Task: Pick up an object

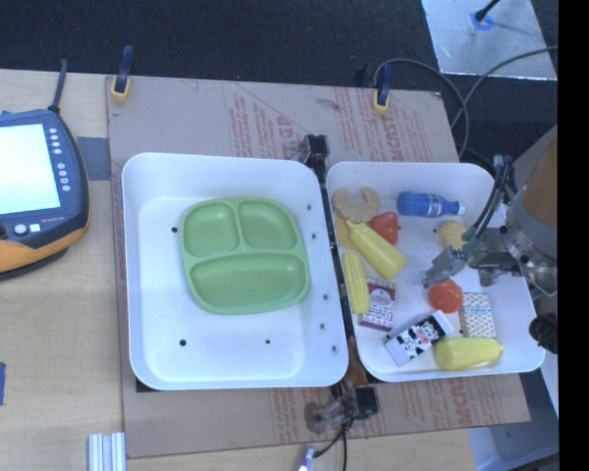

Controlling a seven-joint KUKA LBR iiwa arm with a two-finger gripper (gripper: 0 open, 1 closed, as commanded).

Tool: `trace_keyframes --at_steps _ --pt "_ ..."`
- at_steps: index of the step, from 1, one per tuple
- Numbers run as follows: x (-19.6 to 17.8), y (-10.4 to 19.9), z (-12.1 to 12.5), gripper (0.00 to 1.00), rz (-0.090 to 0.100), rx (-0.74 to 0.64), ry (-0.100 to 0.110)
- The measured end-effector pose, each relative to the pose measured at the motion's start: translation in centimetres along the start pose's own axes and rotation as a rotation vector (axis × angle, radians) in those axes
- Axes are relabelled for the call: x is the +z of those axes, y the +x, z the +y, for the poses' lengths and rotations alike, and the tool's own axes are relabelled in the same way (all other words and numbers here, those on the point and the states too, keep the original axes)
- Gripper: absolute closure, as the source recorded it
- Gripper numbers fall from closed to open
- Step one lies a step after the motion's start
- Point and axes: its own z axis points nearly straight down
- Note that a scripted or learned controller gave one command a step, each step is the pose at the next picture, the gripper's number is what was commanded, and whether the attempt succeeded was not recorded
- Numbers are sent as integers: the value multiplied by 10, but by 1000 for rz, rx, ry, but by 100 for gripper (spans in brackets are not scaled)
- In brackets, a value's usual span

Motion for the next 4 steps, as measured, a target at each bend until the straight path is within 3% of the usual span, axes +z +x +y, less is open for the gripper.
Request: trace_keyframes --at_steps 1,2,3,4 --pt "109 -9 40 0 -1 -1 1" --pt "124 -3 114 0 1 0 0" --pt "127 -8 165 0 5 0 24" --pt "116 -14 166 0 5 0 18"
